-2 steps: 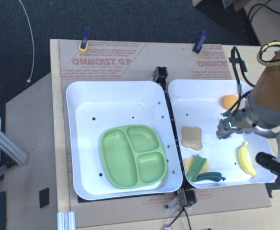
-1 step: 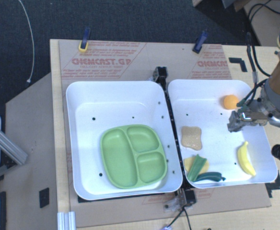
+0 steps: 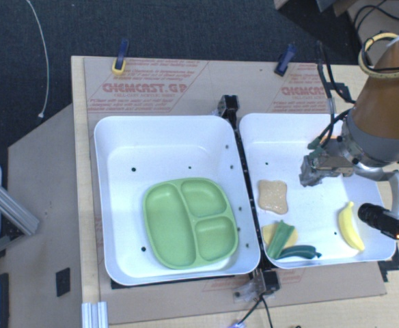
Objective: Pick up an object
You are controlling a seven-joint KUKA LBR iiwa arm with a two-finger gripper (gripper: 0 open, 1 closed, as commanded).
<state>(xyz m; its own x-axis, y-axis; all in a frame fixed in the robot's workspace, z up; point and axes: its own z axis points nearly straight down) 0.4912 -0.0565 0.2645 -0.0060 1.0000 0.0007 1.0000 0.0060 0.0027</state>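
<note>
Camera view: your hand (image 3: 314, 171) hangs over the right bin (image 3: 292, 130), in its upper middle, above bare floor. Can't tell from this angle how the hand is set, and I see nothing in it.

Candidates are all in the right bin: a slice of bread (image 3: 272, 196) just left and below the hand, a banana (image 3: 350, 229) near the right wall, a green pepper (image 3: 297, 253) and corn (image 3: 279, 238) touching at the front-left. All four lie flat on the bin floor. The left bin (image 3: 160, 139) has a green divided plate (image 3: 189, 221), well apart from the hand.

Progress: nothing lifted, so the pick isn't done. I'd judge you're at the approach stage; the bread is the nearest target. Left to do: align, descend, close, lift.

Risk: the bread is flat and thin, so a poor pinch is likely.
</note>
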